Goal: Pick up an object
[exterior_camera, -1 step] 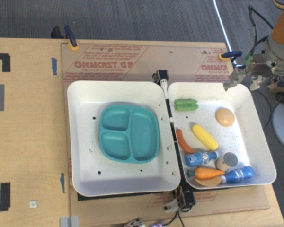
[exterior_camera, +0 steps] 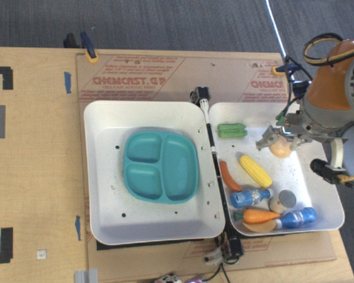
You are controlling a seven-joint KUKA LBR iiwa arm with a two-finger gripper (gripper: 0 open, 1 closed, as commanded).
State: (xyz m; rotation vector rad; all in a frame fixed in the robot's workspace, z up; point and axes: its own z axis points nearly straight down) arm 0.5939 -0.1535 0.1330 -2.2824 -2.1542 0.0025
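**binwatcher:** In the right bin (exterior_camera: 318,217), up near its far right side, the claw (exterior_camera: 281,135) is hanging low over a small pale-orange roundish thing (exterior_camera: 279,150); that one looks like the target to me; it sits just under and slightly toward the camera from the claw tip, touching or close to it; can't tell which from this angle.

**kuka_fan:** Is it actually holding it though?

**binwatcher:** Honestly can't tell how far the claw is open; the wrist and cabling hide the tips; I don't see the thing clearly pinched between anything, so I wouldn't call it a grasp.

**kuka_fan:** What about the long stuff?

**binwatcher:** The corn cob (exterior_camera: 254,170) lies nearer the camera and to the left of the claw, long axis running diagonally from far-left to near-right; the green piece (exterior_camera: 232,130) is off to the left near the far wall, long axis running left-right; the carrot (exterior_camera: 260,216) and two blue bottles (exterior_camera: 251,197) are bunched at the near end, well apart from the claw.

**kuka_fan:** So the round one's the easy pick?

**binwatcher:** My guess, yeah; it's roundish, so no long axis to line up on; the move mostly comes down to dropping straight and centred; the left bin (exterior_camera: 100,158) just has the teal divided plate (exterior_camera: 161,165).
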